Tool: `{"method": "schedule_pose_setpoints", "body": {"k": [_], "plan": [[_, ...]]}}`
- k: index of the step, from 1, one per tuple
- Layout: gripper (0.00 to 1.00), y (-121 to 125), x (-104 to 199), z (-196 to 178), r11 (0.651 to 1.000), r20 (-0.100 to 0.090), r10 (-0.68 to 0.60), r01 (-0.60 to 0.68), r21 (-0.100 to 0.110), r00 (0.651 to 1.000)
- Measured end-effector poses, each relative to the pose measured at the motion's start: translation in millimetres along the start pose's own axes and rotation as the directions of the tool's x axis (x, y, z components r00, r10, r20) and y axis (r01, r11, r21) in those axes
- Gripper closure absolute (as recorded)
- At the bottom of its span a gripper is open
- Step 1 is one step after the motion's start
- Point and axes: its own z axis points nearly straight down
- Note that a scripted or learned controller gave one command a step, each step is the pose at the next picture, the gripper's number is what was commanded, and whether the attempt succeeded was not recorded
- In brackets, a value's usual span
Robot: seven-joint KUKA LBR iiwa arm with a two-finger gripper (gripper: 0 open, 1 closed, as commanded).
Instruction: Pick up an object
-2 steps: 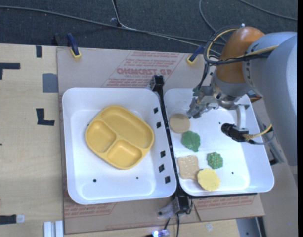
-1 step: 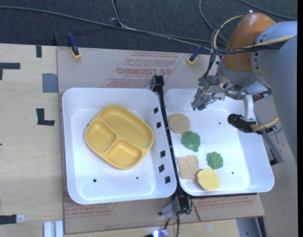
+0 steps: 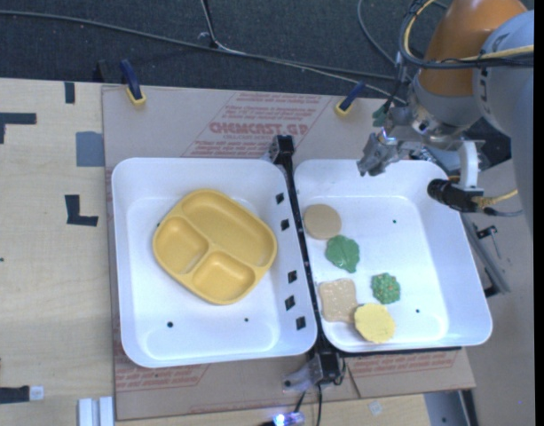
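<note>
Overhead, my pincer [image 3: 376,161] hung at upper right above the right bin's [image 3: 449,238] far rim; whether released or clenched, I cannot tell. Food pieces, including a green piece [image 3: 343,253], lay lower in that bin.

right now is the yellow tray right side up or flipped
Right side up: the yellow tray lies flat in the left bin, its three compartments facing up with raised dividers showing.
</note>
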Motion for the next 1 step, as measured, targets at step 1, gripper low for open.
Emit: {"method": "schedule_pose_setpoints", "body": {"k": [1], "plan": [[1.00,1.0,0.0,-52.9,1.000,0.000,0.000,0.000,0.001,1.000]]}}
